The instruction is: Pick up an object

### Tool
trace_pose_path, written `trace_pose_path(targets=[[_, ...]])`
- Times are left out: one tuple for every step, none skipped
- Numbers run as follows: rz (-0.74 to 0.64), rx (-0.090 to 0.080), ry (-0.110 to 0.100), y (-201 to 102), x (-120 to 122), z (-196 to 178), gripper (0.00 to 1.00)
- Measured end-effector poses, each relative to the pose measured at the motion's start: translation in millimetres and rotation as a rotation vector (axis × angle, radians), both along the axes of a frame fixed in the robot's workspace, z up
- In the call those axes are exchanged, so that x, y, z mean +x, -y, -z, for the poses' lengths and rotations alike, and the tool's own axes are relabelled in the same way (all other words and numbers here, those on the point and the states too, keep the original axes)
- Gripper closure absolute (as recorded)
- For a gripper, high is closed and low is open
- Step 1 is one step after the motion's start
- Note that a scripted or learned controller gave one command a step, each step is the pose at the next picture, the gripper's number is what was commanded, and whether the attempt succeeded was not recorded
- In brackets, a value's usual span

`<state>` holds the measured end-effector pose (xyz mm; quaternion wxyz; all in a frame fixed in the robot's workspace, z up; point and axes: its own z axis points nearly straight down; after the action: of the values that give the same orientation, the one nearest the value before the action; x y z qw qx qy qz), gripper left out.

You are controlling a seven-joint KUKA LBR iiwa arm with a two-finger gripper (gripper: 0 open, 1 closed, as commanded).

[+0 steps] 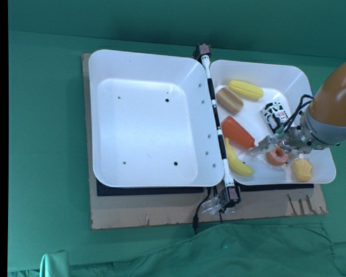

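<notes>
— What do we have on the bench?

— We see two shallow white bins side by side on a brown board over green cloth. The left bin (144,126) has only a few small dark dots on its floor. The right bin (265,74) carries the objects, and a black-and-white striped rod (216,120) runs along the seam between the two.

— And what do we count in the right bin?

— At the far side we see a yellow corn cob (245,89), and just beside it, nearer the seam, a tan bread roll (229,100). Below these lies an orange-red carrot-like piece (237,132), tilted, and a yellow banana (236,161) lies along the near left wall. A small black-and-white carton (274,114) sits toward the right. Near the front right corner we find a yellow shell-shaped pastry (303,169), and just left of it an orange doughnut (277,156).

— Where is the arm?

— It reaches in from the right, its orange band above the grey wrist. The gripper (275,145) hangs low over the right bin, right at the orange doughnut, between the carrot-like piece and the pastry.

— Do we see it grasping anything?

— We cannot tell. The metal parts at its tip overlap the doughnut, and we cannot make out whether they are spread or pressed together, or whether anything is held between them.
</notes>
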<state>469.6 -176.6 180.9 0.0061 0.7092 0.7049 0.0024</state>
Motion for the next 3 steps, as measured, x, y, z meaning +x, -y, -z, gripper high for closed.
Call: trace_pose_path(targets=[[0.002,-0.006,0.011,2.1,2.1,-16.1,1.0],[-0.019,0.007,0.002,-131.0,36.9,-103.4,1.0],[-0.003,0.004,-0.005,-119.9,-2.6,-146.4,1.0]])
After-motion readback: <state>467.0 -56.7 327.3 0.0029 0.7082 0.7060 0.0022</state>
